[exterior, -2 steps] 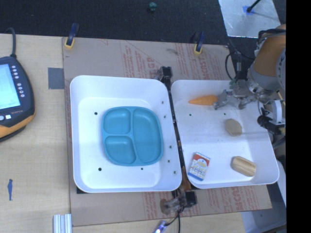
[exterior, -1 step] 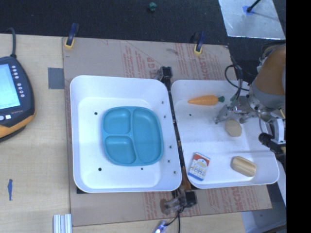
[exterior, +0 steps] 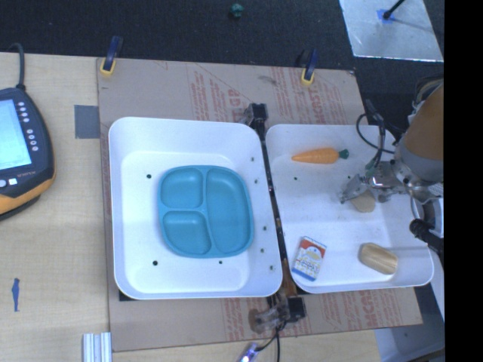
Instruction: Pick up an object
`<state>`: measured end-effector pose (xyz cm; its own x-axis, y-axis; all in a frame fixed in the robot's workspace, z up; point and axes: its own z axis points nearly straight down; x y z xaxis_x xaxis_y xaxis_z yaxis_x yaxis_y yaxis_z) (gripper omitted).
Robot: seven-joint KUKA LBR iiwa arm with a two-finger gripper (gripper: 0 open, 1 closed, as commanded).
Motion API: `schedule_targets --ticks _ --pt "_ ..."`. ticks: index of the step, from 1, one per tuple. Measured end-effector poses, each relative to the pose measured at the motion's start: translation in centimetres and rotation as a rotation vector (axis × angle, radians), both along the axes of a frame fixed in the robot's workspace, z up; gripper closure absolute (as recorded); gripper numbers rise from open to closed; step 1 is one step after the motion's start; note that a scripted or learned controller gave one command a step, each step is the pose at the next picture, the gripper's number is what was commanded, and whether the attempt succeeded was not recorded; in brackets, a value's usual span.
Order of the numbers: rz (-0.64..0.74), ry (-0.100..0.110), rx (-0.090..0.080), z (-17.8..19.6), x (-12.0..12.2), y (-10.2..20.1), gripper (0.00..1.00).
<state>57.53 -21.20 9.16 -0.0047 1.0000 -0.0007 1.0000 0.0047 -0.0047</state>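
The right bin (exterior: 423, 277) holds an orange carrot (exterior: 316, 155) at its far side. A small red, white and blue carton (exterior: 309, 258) lies near its front left, and a tan bread-like roll (exterior: 377, 257) near its front right. A small tan object (exterior: 364, 204) lies in the middle right of this bin. My gripper (exterior: 365, 189) hangs directly over it and hides its upper part. I cannot make out whether the gripper touches it. The grey arm with its orange band (exterior: 426, 130) reaches in from the right.
The left bin (exterior: 128, 142) holds a blue divided plate (exterior: 205, 210). A black and orange handheld pendant (exterior: 19, 149) lies on the bench at far left. Clamps (exterior: 109, 55) pin the cardboard sheet at the back. Cables (exterior: 373, 130) hang near the arm's wrist.
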Motion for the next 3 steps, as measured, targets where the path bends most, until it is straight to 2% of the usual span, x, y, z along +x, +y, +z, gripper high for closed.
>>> schedule_targets --ticks 1,2,3 --pt "-0.001 -0.002 0.001 0.1 7.3 0.0 0.0" --pt "-0.001 -0.001 0.0 0.0 2.2 1.1 0.0" --pt "0.0 0.0 0.0 0.0 -1.1 0.0 0.0"
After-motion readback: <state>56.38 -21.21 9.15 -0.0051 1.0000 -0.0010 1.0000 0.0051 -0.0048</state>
